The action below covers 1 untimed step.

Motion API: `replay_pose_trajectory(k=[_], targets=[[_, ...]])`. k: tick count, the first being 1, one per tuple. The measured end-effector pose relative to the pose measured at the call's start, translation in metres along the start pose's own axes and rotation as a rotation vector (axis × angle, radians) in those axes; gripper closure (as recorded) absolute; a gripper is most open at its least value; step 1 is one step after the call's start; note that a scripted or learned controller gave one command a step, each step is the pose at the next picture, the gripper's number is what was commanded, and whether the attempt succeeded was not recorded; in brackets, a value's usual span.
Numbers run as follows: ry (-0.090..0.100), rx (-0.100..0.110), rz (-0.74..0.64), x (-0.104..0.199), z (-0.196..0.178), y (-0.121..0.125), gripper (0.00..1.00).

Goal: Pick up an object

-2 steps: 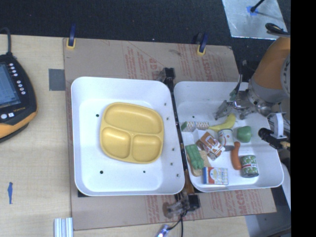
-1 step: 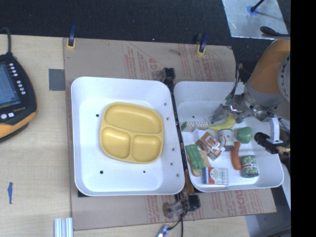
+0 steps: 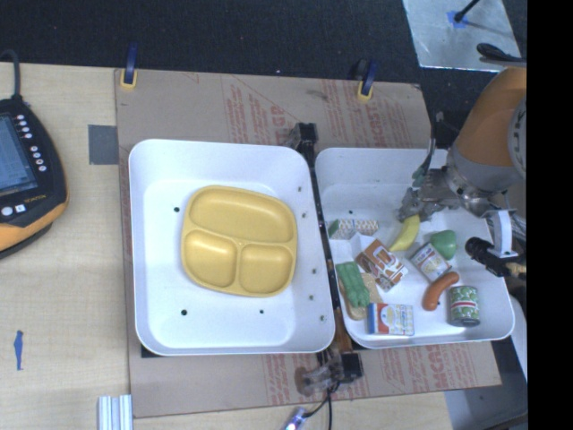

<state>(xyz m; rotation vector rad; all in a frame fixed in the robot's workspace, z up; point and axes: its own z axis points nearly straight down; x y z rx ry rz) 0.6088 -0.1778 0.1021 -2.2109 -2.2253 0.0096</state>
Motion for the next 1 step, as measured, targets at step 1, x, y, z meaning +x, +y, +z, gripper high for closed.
replay_pose_trajectory(k=[1], targets=[[0.001,-0.005,0.0,0.0997,-0.0904,-0.0098,1.0]])
